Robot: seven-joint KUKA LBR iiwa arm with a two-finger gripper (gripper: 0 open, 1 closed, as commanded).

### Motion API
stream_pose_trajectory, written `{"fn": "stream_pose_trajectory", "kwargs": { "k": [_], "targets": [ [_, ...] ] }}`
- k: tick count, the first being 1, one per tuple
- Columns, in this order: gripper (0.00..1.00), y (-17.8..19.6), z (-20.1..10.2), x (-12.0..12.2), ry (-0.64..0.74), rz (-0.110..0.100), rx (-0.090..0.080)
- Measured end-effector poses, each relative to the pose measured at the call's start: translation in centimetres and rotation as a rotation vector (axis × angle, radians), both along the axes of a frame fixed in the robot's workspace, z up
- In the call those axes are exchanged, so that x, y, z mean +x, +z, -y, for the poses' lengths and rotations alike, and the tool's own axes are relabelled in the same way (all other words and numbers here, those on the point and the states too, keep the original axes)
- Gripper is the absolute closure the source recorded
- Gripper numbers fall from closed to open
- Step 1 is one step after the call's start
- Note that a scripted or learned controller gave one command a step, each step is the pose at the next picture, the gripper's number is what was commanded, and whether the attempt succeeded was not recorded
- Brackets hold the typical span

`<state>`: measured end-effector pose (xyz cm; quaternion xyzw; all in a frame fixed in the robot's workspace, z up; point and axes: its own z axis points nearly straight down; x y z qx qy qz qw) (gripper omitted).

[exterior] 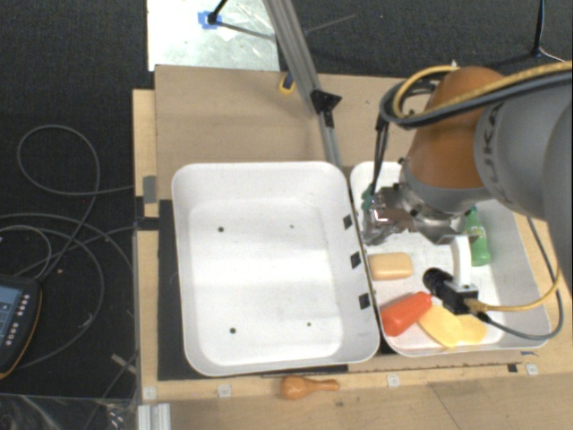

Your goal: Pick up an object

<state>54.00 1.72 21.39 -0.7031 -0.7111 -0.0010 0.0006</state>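
The grey KUKA arm with the orange band (452,124) reaches in from the right and hangs over the right shallow white bin (528,267). The two-finger gripper (380,215) sits at the upper left part of that bin, close to the wall that faces the left shallow white bin (269,267). The metal parts at the wrist are small and blurred, so it cannot be told how the end effector is set or if anything is in it.

Candidate objects all lie in the right bin:
- A pale tan rectangular block (391,266) lies just below the gripper, near the left wall of the bin.
- A red-orange tapered plastic piece (406,313) lies below the block, tilted.
- A yellow rounded plastic piece (452,327) lies just beside the red-orange piece, at the near end of the bin.
- A green plastic bottle-shaped item (478,243) stands partly hidden under the arm, at the right side of the bin.

A black cable connector with a yellow lead (448,290) hangs above the yellow piece.

A brown pear-shaped object (307,385) lies on the bench outside both bins, below the left bin.
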Motion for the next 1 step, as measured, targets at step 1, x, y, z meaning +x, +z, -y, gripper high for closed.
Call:
{"fn": "stream_pose_trajectory", "kwargs": {
  "k": [1],
  "targets": [
    [1.0,1.56,-5.04,0.84,0.0,0.002,0.0]
  ]
}}
